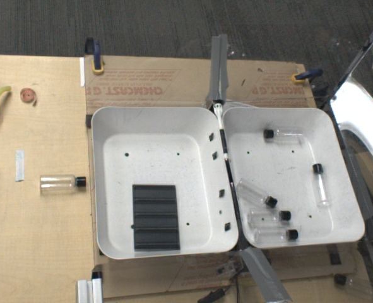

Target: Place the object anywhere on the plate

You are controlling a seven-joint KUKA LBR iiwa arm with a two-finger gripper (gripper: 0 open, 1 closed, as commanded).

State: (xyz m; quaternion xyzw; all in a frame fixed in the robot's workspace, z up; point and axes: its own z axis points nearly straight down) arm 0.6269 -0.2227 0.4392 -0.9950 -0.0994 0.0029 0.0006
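Even, bright light; soft shadows; sharp throughout, slightly grainy

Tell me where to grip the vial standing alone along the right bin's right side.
Grip the vial mid-body from straight above, jaws closing across its width. It lies flat, black cap toward the bin's far side, apart from the other vials, with the right wall close beside it.
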